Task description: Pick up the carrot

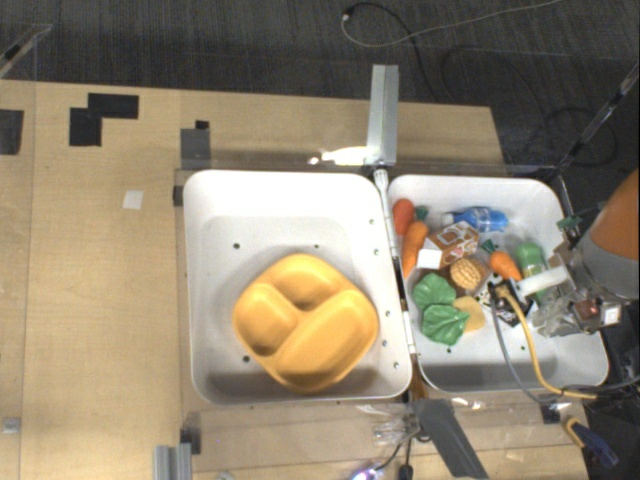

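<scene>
A small orange carrot [504, 265] with a green top lies in the right bin [590, 363], right of the middle. A longer orange carrot-like piece [411, 248] lies along that bin's left wall, below a red-orange piece [402, 214]. My gripper [535, 303] hangs low over the right part of the bin, just below and to the right of the small carrot. Nothing shows in its grasp. The grey arm with its orange band [615, 230] comes in from the right edge.
Around the carrot lie a round brown cookie [466, 273], two green leafy pieces [438, 306], a snack packet [458, 236] and a blue bottle [478, 218]. A yellow cable [527, 343] loops over the bin floor. The left bin [210, 228] holds a yellow divided dish [305, 320].
</scene>
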Controlling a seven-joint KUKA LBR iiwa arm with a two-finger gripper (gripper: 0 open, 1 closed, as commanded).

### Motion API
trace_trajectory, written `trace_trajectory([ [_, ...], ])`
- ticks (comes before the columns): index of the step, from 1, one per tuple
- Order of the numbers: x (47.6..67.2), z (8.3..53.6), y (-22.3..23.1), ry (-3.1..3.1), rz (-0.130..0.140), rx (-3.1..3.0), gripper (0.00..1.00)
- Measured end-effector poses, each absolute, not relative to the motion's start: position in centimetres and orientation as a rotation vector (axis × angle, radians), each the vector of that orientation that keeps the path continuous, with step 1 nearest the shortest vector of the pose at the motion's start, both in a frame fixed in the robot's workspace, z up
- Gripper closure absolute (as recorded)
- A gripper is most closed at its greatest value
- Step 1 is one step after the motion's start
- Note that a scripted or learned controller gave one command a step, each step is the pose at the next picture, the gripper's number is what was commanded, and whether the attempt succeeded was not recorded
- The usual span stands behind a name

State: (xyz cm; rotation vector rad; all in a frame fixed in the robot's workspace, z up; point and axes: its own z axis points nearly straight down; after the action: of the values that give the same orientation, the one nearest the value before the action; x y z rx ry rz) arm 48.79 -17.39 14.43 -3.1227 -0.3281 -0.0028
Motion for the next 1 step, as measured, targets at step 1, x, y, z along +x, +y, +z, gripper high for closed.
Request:
trace_trajectory([
  [1,48.78,13.96,-20.53,-0.511,-0.005,-3.1,1.0],
])
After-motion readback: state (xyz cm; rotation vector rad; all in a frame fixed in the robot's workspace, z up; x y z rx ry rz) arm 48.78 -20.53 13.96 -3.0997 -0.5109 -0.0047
